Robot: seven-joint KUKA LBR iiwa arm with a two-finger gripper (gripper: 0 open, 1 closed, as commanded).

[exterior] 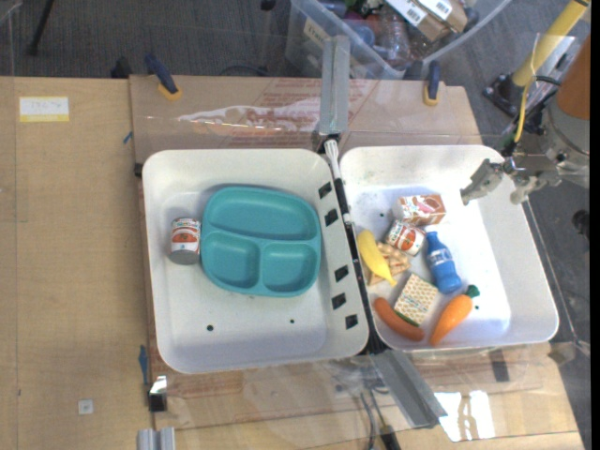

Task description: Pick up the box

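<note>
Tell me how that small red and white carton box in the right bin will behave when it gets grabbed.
The small red and white carton box looks like thin card, so probably light and slightly crushable. Its flat faces suggest it won't roll, though it may slide on the smooth white right bin. The small red and white can lies close beside it and might get nudged.

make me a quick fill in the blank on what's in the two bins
1. The teal tray lies in the ____ bin.
2. Beside the tray, on its left, stands a small ____.
3. The blue bottle lies in the right bin, just above the orange ____.
4. The gripper is over the right bin's ____ corner, apart from the box.

Missing words: left; can; carrot; upper right
</note>
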